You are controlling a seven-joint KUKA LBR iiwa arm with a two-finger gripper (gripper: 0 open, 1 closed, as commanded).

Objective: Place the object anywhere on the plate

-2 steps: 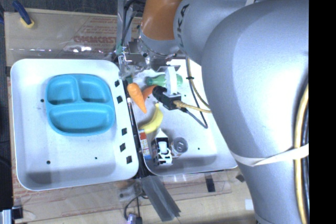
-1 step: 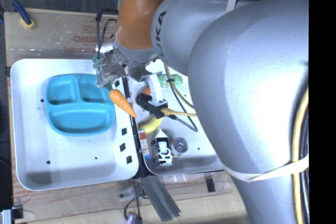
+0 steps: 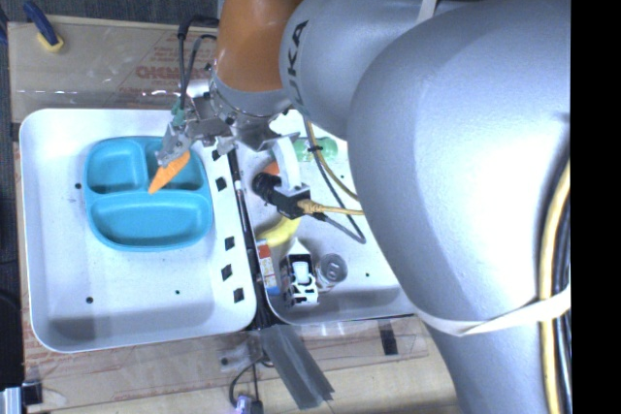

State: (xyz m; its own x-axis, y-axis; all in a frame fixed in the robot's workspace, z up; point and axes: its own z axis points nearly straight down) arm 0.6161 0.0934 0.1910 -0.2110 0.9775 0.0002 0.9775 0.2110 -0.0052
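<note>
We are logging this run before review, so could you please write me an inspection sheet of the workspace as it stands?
Surface: two shallow white bins side by side on a wooden bench.
Job's things: orange carrot-shaped object over the blue compartmented plastic plate in the left-hand bin, at the gripper's tip.
Clutter: yellow piece, small round metal piece and a black-and-white item in the right-hand bin.
Grippers: two-finger gripper above the plate's upper right compartment.
Cables: yellow cable under the wrist.
Surroundings: blue clamp at the bench's far left corner; dark floor.

Gripper [image 3: 179,143] holds orange carrot [image 3: 168,172] over blue plate [image 3: 146,218].
</note>
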